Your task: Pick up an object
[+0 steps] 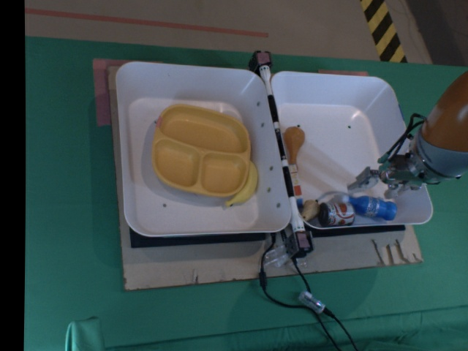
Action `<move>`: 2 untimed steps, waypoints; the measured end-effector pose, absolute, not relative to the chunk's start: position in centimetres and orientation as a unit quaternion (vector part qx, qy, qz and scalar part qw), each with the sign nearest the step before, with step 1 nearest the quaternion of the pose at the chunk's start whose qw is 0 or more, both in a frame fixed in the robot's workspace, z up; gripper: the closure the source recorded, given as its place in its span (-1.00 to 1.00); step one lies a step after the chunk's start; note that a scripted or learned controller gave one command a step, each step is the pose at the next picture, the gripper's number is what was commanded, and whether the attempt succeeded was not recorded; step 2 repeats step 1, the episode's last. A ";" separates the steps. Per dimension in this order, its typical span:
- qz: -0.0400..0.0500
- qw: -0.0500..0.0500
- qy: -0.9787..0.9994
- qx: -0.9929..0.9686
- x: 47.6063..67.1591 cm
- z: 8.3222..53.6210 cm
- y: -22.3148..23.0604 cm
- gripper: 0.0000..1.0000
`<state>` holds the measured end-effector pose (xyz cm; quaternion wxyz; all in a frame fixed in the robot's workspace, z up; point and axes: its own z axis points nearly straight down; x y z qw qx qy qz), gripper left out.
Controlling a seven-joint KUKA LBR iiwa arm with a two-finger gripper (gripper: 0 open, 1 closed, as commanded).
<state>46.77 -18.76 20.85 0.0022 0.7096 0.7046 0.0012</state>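
Spanning most of the bench, two shallow white plastic bins are set side by side on a green cloth, so that objects can be kept within the arm's reach. The left bin [142,86] is taken up by a yellow three-compartment plastic tray [201,151], lying flat at its centre; a yellow banana [247,187] is tucked against the tray's rim at about 4 o'clock, partly under its edge.

The right bin [336,93] holds the smaller things, gathered along its near wall at about 6 o'clock, probably because they have slid down to the low side. A tan wooden spoon with a rounded bowl [294,146] lies lengthwise beside the dividing rail. A blue-and-white plastic bottle [371,208] lies on its side, touching a small round can with a dark end and red label [336,213]; a small pale rounded object [310,210] sits just beside the can at 9 o'clock.

The grey arm with its orange band reaches in at 3 o'clock. Its two-finger gripper [386,179] hangs just above the bottle, at the bottle's 1 o'clock; nothing is seen between its fingers, and whether they are spread or closed cannot be told. The bottle is judged the likeliest target, being nearest.
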 end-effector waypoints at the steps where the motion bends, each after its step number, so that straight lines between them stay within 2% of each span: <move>1: 0.002 0.007 0.705 0.709 60.4 21.4 -17.1 -1.00; 2: 0.002 0.007 0.705 0.709 60.4 21.4 -17.1 -1.00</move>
